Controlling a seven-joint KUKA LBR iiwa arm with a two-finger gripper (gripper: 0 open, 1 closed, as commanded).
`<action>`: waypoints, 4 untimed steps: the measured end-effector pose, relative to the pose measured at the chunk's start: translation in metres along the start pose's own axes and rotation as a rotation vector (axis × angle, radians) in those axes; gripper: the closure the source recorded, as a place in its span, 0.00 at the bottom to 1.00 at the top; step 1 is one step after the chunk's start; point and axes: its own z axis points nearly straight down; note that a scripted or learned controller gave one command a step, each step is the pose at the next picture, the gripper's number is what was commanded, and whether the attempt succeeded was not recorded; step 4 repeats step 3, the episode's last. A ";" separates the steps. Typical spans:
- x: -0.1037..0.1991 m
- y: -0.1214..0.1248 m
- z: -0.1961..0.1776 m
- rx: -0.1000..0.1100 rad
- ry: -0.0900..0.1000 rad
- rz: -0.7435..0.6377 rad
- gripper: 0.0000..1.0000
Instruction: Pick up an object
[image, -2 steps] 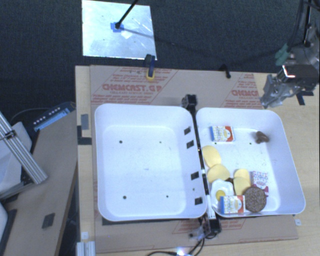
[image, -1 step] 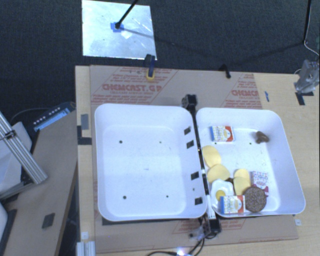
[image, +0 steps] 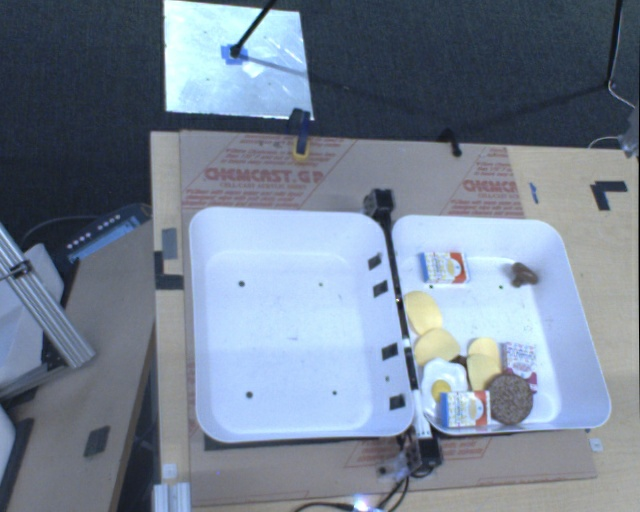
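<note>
In the right bin (image: 560, 300), against its near-left corner, lie smooth yellow ovals (image: 422, 311), a glossy fried egg (image: 443, 380), a rough brown round patty (image: 511, 398) and a printed carton (image: 463, 408), all crowded and touching. A second carton (image: 442, 267) and a brown lump (image: 524, 274), perhaps crumpled, lie apart at the far side. Black clips (image: 380, 290) line the seam beside the left bin (image: 290, 330). How my jaws stand I cannot tell.

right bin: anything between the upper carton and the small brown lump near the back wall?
No. In the camera view, only bare white bin floor lies between the upper carton and the brown lump.
</note>
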 end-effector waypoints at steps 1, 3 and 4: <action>-0.049 0.084 0.000 -0.004 -0.002 -0.003 1.00; -0.072 0.098 0.000 -0.003 -0.001 -0.002 1.00; -0.072 0.098 0.000 -0.003 -0.001 -0.002 1.00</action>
